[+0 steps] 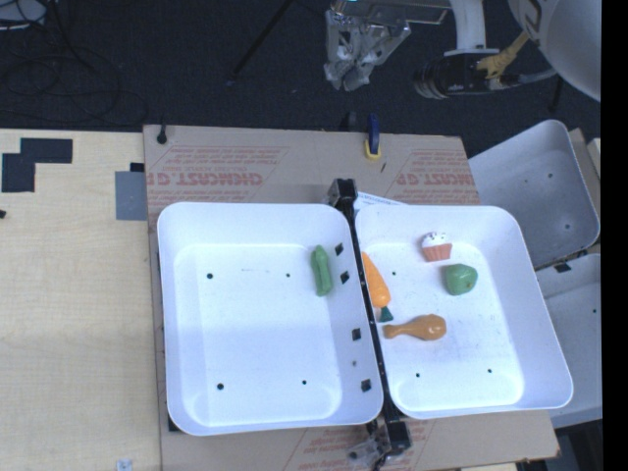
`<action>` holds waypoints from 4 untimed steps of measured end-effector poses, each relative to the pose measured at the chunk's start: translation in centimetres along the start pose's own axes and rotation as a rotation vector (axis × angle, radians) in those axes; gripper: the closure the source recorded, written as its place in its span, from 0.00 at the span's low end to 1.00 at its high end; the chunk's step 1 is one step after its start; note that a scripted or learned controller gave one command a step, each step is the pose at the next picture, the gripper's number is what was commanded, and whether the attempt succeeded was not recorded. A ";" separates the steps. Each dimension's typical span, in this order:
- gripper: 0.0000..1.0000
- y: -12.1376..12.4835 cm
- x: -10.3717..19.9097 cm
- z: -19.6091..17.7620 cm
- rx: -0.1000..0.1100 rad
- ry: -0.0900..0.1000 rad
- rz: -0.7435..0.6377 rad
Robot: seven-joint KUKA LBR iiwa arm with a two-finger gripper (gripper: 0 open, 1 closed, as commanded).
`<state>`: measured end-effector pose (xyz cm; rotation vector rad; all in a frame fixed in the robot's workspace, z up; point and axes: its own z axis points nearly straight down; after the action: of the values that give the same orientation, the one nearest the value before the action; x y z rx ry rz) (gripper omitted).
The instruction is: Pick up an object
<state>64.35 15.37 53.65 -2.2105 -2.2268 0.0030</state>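
The claw [351,67] hangs high up at the far side, over the dark floor behind the bench, and it holds nothing. I cannot tell how it is set, because it looks small and blurry from here. The arm [471,18] comes in from the far right, pale and bent, and the claw is well apart from both bins. The left bin [186,361] and the right bin [530,361] sit side by side, touching along the middle, with black clips along that line. In the left bin a long green thing like a pickle [321,270] lies close to the right wall, at the far half. The rest of that bin's floor is bare, so there is lots of room there. In the right bin an orange carrot [374,280] lies right against the left wall, near the middle line. A brown chicken leg [419,329] lies just beside the carrot's near end, more toward the middle of the bin. A round green thing [458,279] sits further right, and a little cupcake [436,246] stands just beyond it on the far side. The near half of the right bin has bare floor. Both bins rest on a brown board [255,170] on the pale bench [69,312].
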 end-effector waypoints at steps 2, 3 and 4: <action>1.00 0.0 9.3 -1.0 0.003 -0.004 0.000; 1.00 0.0 9.4 -1.8 0.006 -0.005 -0.006; 1.00 0.0 9.6 -2.7 0.008 -0.005 -0.012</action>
<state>64.25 24.97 56.39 -2.1953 -2.2392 0.0172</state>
